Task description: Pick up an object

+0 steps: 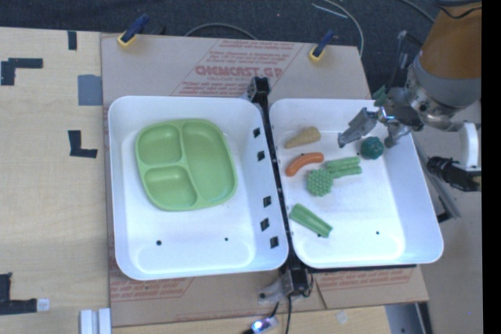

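1. The gripper (374, 131) hangs over the upper right part of the right bin (407, 235), with one grey finger reaching left and the other toward the bin's right wall
2. The jaws stand apart, and a small dark green round object (372, 148) sits just below and between them; I cannot tell whether either finger touches it, and nothing looks clamped
3. Other candidates lie in the same bin: a tan piece (302, 138), an orange carrot-like piece (304, 162), a green broccoli-like piece (329, 176) and a flat green pod (311, 220)
4. The left bin (125, 238) holds a green divided plate (185, 163), well apart from the gripper
5. Judged from this, the approach is done; closing on an object and lifting it clear are left, so nothing counts as picked up yet
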